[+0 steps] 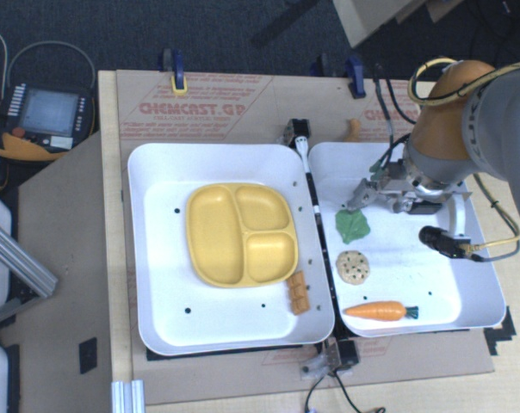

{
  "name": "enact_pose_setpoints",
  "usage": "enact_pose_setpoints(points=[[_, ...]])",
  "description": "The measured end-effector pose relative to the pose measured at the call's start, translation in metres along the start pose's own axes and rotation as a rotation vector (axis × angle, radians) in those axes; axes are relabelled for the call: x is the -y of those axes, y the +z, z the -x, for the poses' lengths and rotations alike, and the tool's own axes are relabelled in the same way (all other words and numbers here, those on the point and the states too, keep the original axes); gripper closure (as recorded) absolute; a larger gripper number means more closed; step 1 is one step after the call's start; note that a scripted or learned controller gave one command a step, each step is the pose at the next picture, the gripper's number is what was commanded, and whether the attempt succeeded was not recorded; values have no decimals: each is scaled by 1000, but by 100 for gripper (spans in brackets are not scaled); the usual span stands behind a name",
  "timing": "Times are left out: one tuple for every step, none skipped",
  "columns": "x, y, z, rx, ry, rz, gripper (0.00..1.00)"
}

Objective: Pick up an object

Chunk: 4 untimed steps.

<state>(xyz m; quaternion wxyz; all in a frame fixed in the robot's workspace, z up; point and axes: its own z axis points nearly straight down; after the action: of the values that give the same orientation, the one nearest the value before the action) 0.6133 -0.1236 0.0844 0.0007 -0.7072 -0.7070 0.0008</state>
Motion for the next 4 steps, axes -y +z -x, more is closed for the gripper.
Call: enact_pose_setpoints(points=[[-2, -13, 0, 0, 0, 6, 100], [4, -67, -9, 1, -1, 7, 100], [3, -121, -9, 2, -1, 8, 100], [25, -118, -63, -2, -4, -1, 100]])
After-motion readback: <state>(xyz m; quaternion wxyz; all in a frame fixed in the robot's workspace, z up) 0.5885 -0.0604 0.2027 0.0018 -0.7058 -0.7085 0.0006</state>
